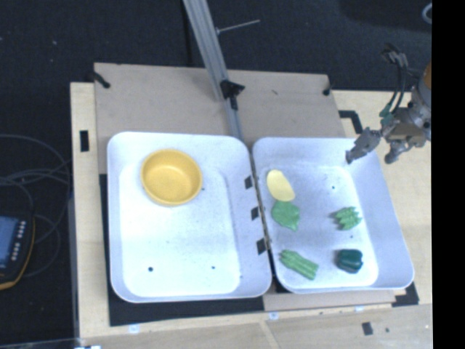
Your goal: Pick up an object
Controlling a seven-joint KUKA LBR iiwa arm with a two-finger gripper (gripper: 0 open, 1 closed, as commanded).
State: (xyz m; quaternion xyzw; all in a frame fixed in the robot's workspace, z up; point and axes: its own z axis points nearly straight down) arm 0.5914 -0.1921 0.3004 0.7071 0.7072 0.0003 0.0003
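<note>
My gripper [377,151] hangs at the far right corner of the right bin [320,173], open, with nothing between its fingers. In the right bin lie a pale yellow oval piece [280,185], a light green leafy piece [285,215] just below it, a ridged green piece [299,264] near the front, a small green spiky piece [346,217] and a dark green pepper [349,260] at the front right. All of them lie to the left of and nearer than the gripper.
A yellow bowl [171,177] sits in the left bin [182,267] at its far left. A grey metal pole [208,42] slants up from the back where the bins meet. A handheld controller [11,249] lies off the bench at the left.
</note>
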